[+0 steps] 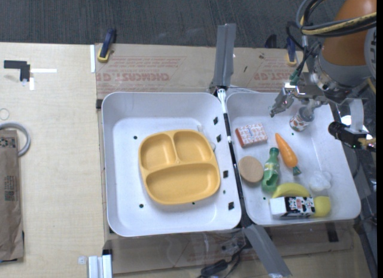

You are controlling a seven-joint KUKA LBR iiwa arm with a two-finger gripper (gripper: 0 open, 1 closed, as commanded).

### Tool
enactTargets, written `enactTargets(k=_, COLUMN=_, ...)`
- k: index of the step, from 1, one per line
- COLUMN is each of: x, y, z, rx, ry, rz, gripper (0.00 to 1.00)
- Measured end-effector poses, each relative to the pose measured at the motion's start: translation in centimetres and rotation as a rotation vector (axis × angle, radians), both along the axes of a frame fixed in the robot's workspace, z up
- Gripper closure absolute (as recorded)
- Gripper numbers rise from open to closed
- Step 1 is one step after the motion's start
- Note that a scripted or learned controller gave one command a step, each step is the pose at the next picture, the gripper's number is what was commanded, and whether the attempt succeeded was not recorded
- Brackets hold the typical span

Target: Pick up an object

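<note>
- Claw (291,104) hangs over the far end of the right bin (341,151); whether it is open or closed cannot be told from this slant, and nothing is seen gripped.
- Nearest things: a small cup-like item (301,121) just beside it, and a patterned box (251,134) a little toward the divider.
- Carrot (286,150) lies nearer the camera, its long axis slanting from the divider side toward the bin's outer wall.
- Likely next move, as a judgement: a short drop onto whichever lies closest.
</note>
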State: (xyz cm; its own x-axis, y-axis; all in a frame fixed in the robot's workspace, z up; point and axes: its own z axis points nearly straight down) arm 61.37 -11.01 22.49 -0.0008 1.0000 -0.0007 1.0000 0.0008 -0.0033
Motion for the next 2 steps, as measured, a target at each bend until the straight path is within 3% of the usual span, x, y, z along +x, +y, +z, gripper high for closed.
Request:
enactTargets(k=1, x=-5.0, y=-3.4, z=-8.5, rx=0.0, ry=0.0, rz=-0.029, gripper=0.0)
enactTargets(k=2, x=-3.8, y=-5.1, z=-13.4, rx=0.001, ry=-0.001, rz=0.123, gripper=0.0)
